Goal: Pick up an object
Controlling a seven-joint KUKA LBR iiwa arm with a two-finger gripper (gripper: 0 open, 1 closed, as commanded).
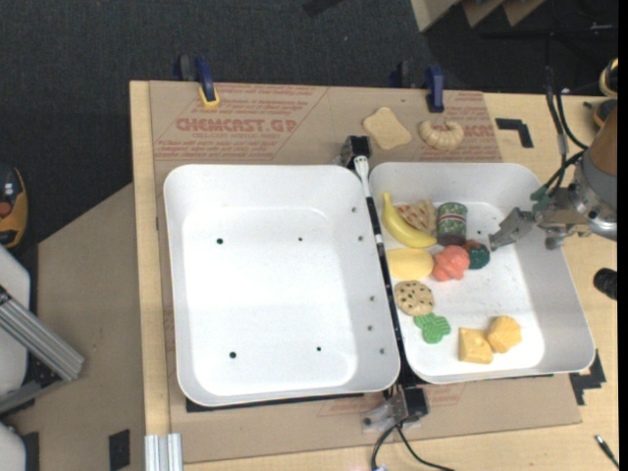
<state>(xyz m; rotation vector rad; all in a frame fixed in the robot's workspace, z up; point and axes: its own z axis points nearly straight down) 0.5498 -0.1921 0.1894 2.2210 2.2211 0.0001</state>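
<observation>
The right bin (549,302) holds several toy foods: a yellow banana (400,226), a pizza slice (420,212), a small can (451,222), a red fruit (450,263), a dark green piece (478,256), a yellow block (410,263), a cookie (414,295), a green leafy piece (432,328) and two yellow-orange chunks (476,345) (504,333). My gripper (522,241) hangs over the bin's upper right part, just right of the can and the dark green piece. It is open, with nothing between its fingers.
The left bin (275,283) lies beside the right one. Behind the bins, a toast slice (387,128) and a ring-shaped pastry (442,132) lie on the cardboard. Blue clamps (204,78) (433,84) stand on the board's far edge.
</observation>
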